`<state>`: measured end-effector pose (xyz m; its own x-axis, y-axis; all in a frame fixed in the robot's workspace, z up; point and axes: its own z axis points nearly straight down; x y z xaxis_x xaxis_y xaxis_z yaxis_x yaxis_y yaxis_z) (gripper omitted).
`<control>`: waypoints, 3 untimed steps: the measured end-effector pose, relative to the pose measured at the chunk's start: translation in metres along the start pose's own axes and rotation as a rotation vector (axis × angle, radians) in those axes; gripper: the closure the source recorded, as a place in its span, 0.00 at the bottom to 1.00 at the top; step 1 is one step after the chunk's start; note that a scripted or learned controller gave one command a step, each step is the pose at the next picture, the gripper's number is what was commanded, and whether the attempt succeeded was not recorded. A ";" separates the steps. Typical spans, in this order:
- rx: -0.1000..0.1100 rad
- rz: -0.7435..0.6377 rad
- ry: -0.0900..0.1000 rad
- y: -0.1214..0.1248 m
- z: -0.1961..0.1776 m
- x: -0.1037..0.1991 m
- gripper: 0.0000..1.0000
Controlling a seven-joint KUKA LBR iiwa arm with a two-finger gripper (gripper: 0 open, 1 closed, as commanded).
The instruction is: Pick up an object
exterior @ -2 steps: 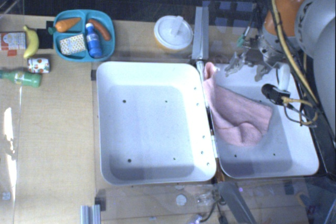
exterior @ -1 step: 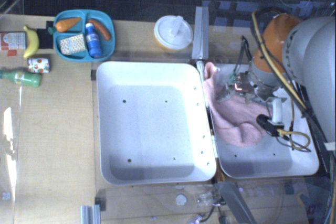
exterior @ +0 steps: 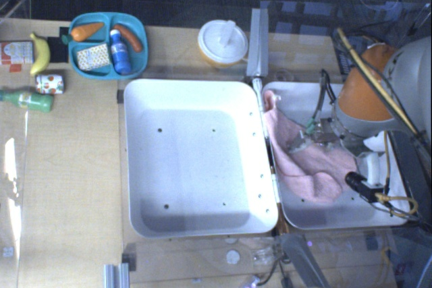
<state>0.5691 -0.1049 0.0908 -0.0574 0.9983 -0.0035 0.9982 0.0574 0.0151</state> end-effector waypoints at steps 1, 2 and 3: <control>0.000 -0.145 0.000 0.027 0.001 0.018 0.00; -0.008 -0.144 -0.003 0.030 -0.012 0.018 1.00; -0.008 -0.145 -0.003 0.030 -0.012 0.018 0.00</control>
<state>0.5981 -0.0852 0.1035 -0.2006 0.9796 -0.0095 0.9794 0.2008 0.0226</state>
